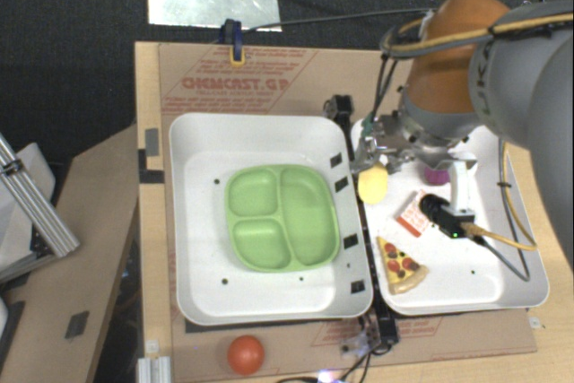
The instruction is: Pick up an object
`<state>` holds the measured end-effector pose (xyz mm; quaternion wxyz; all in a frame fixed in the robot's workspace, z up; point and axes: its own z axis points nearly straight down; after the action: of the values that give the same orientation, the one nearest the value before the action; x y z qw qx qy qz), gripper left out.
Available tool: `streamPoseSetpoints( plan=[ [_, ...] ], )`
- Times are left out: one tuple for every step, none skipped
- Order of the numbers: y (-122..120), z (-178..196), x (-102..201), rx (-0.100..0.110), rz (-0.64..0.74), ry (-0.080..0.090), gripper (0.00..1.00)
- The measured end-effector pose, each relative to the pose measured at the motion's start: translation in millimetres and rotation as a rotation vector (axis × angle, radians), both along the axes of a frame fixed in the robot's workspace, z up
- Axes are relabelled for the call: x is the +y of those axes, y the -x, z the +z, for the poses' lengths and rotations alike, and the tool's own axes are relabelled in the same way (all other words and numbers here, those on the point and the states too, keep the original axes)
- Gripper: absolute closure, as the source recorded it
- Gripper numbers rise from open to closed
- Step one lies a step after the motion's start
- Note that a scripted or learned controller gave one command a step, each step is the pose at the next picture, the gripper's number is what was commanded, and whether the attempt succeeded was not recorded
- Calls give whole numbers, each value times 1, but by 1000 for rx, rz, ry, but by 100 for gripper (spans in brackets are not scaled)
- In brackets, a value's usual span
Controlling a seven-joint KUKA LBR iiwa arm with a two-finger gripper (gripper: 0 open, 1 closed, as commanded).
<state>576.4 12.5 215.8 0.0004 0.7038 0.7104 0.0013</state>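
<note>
Hovering just above the yellow lemon (373, 184), the gripper (381, 159) shows an aperture I cannot tell.

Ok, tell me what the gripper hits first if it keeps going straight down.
Probably the round yellow lemon-like toy, just below the gripper in the right white bin; depth is hard to judge here.

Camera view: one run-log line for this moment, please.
arm over right bin | lemon beside wrist | pizza slice loose | grasp unconfirmed

Seen from one fixed camera above the bench (269, 72), angled down across both white bins (193, 220), arm (502, 58) entering from the right.
</note>
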Motion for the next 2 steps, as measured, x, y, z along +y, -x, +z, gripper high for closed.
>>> streamPoseSetpoints(
  plan=[
    [-28,10,50,-2,0,-1,100],
    [-43,20,98,-2,0,-1,100]
  ],
)
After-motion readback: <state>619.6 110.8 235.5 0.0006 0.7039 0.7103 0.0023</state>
